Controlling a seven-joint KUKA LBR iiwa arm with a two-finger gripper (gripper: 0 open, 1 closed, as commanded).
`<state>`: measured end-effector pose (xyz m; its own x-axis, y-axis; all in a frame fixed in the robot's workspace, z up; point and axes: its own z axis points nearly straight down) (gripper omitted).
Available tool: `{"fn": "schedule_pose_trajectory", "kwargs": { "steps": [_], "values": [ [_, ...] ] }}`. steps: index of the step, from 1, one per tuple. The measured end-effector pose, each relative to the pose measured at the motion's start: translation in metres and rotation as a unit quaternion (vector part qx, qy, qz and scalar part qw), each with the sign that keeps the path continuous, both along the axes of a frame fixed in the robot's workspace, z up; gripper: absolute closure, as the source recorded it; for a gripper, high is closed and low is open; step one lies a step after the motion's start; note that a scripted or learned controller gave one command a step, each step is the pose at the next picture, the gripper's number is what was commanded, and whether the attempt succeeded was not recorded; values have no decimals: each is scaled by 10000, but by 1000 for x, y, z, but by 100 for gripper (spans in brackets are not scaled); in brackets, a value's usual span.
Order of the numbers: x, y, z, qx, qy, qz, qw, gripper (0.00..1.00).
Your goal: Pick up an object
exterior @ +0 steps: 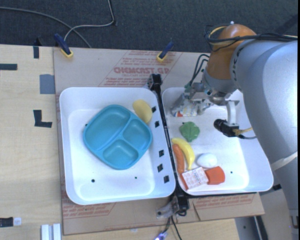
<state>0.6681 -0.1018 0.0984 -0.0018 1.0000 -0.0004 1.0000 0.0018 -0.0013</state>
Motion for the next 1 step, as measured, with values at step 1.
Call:
{"fn": "schedule_pose_trajectory", "kwargs": {
  "steps": [1],
  "values": [
    [-1,2,-13,-14,31,-16,10000,0]
  ]
}}
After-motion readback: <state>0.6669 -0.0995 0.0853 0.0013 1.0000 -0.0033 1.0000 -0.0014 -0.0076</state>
